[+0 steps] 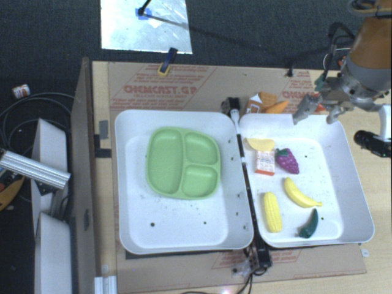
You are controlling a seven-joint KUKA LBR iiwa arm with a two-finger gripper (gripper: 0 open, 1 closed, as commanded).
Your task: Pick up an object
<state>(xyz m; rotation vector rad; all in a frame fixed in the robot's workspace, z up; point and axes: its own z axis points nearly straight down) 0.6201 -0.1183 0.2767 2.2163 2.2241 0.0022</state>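
Claw (pixel 319 109) spread apart and bare above the right bin's (pixel 343 144) far edge, with grapes (pixel 287 160), banana (pixel 300 193), corn (pixel 272 211), packet (pixel 265 162) and green pepper (pixel 309 224) lying inside, green tray (pixel 183 162) in the left bin (pixel 131 164).

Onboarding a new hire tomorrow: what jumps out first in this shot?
The green divided plate in the left bin stands out first. Next, the toy food in the right bin: purple grapes, banana, corn. The gripper hangs open above that bin's far edge, holding nothing.
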